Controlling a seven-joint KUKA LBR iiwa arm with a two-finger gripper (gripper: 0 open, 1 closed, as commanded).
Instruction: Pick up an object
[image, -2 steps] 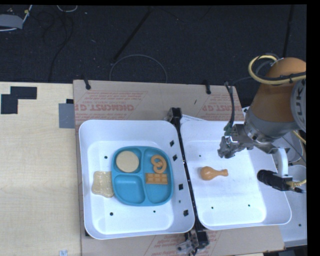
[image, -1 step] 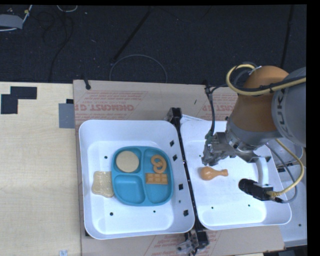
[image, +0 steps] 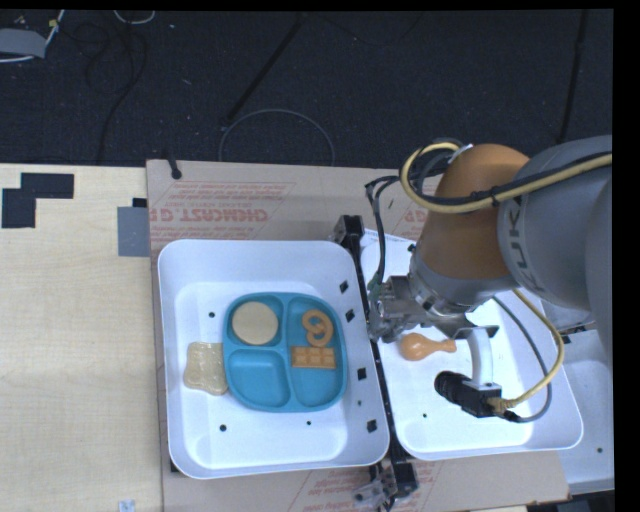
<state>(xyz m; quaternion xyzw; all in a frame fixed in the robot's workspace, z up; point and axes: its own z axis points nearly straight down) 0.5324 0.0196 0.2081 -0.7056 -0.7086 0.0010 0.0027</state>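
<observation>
Gripper (image: 392, 322) beside orange drumstick toy (image: 428, 346).

We see a brightly, evenly lit bench (image: 70, 330) against a near-black floor (image: 300, 80) above it. The two white bins (image: 200, 440) glare close to overexposure, the right one (image: 550, 420) washing out near the arm (image: 540, 230). Soft shadows fall beneath the arm and along the bin walls. The picture is slightly soft and grainy, with small details smeared throughout.
</observation>
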